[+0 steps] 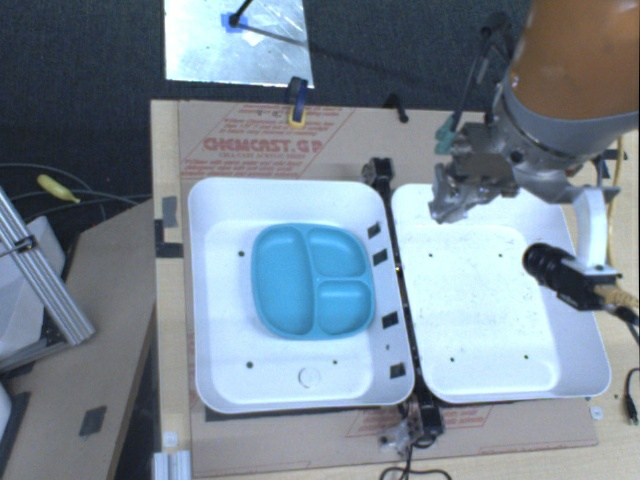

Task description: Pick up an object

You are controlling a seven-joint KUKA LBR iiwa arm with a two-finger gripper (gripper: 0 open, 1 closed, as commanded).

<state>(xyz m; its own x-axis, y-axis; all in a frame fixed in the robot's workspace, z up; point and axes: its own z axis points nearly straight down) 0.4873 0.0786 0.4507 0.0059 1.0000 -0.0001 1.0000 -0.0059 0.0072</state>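
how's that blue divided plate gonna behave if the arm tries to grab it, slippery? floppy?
The blue divided plate looks like moulded plastic, so probably stiff and light. Its glossy, rounded rim may slip from a pinch. It lies flat in the left bin, so it should slide rather than roll or tip when pushed. The tool is over the right bin.

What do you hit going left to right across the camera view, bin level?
Left white bin → blue divided plate → black clips along the seam → right white bin → gripper above its far edge.

Dark carpet floor (80, 68), shiny metal sheet (237, 26) at top, cardboard bench top (270, 143), alu rail (35, 268) at left
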